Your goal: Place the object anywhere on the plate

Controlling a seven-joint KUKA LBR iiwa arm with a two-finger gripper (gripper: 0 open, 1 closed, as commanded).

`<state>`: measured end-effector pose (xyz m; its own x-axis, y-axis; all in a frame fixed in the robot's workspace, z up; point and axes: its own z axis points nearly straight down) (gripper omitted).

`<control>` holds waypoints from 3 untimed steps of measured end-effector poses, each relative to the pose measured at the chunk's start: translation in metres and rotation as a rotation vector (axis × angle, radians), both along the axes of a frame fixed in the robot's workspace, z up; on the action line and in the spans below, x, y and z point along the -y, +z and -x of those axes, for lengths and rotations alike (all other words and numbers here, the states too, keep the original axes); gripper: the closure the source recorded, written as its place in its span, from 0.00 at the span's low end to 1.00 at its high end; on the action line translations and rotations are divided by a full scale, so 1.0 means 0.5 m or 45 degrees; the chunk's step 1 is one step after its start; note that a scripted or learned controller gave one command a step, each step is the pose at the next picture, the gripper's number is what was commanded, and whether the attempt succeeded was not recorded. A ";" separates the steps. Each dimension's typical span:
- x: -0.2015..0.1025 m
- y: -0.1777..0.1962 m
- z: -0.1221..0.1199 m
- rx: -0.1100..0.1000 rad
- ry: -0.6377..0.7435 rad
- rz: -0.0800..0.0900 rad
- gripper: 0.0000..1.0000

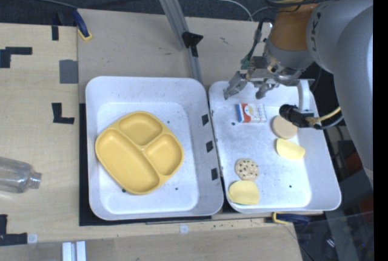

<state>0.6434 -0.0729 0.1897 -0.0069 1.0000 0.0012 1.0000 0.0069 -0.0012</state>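
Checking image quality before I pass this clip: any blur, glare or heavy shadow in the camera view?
Camera view: lighting even and soft, with faint shadows under the yellow plate and beneath the gripper; no strong glare on the white bins; the image is slightly soft overall, so the print on the small carton is unreadable.

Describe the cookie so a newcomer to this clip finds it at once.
Look in the right bin, toward its near left corner. The cookie is the small round tan disc with dark specks, just above a pale yellow piece. It is the only speckled item there.
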 end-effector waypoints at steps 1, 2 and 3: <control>0.008 -0.003 -0.001 0.001 -0.006 0.002 0.00; -0.099 -0.003 0.129 -0.006 -0.003 0.000 0.00; -0.095 0.016 0.124 -0.002 -0.006 0.000 1.00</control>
<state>0.5811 -0.0254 0.1977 -0.0022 1.0000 0.0012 1.0000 0.0022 -0.0025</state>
